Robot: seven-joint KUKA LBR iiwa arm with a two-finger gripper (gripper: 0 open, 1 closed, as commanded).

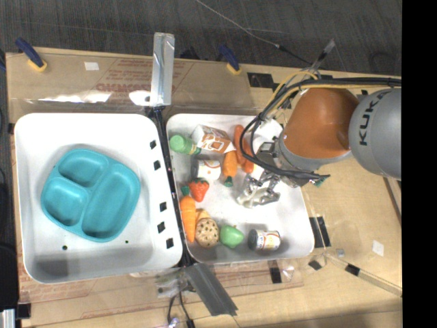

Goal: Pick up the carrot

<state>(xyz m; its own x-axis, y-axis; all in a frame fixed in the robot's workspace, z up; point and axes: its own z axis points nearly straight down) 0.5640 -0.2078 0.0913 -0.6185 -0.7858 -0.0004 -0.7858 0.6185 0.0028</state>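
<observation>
The carrot [188,217] is a plain orange toy, long and tapered, lying along the left wall of the right bin [297,214], lengthwise from the middle of that wall toward the near corner. Its upper end sits just below a small strawberry [199,189], and its lower end touches a speckled cookie [207,231].

The right bin is crowded. Along the near wall lie the cookie, a green pepper-like piece [232,236] and a small jar [264,240] on its side. Toward the far end are a green-capped bottle [180,144], a brown and white carton [213,141], and two more orange pieces (one of them [231,164] also looks rather like a carrot) beside the arm [321,125].

The left bin [34,251] holds a teal plate [91,193] with three sections.

The gripper [258,194] hangs low over the middle of the right bin, well apart from the carrot at the left wall. Its metal fingers [247,197] are a small bright tangle against the white floor, and I cannot tell whether they are spread or closed; nothing can be seen between them. The arm's orange band hides the bin's right far corner.
</observation>
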